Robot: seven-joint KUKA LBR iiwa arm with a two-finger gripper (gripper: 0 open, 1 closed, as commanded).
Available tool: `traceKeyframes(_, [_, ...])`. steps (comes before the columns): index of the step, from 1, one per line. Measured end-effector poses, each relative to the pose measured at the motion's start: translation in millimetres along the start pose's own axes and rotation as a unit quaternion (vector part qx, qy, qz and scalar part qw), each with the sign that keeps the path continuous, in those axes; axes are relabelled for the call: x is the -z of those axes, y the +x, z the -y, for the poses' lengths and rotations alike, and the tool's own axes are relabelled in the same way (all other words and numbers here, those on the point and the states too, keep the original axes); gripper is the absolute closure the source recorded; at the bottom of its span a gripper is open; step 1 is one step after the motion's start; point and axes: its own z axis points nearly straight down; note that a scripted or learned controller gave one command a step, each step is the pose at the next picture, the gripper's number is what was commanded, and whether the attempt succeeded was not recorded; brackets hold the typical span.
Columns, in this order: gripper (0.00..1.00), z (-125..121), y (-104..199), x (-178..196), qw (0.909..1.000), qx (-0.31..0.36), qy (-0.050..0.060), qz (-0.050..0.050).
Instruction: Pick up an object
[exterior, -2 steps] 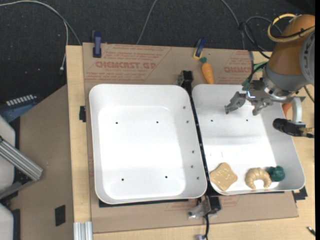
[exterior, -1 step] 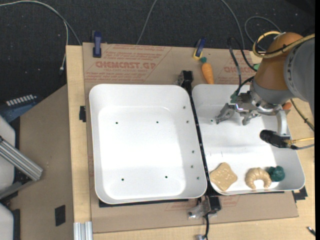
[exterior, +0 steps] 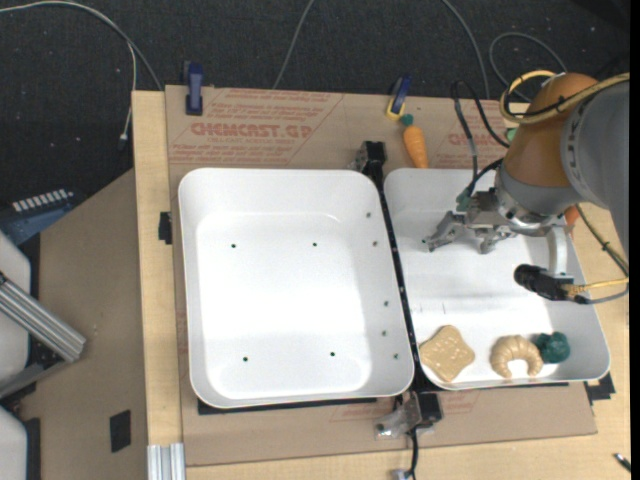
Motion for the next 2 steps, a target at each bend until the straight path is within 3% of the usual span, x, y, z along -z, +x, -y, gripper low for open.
traceKeyframes(1, [1.0,-0.7,-0.1,11.7,1.0,0.0,-0.001,0.0])
traceKeyframes(2, [1.0,1.2,0.3,74.6,1.0,0.0,-0.004,0.001])
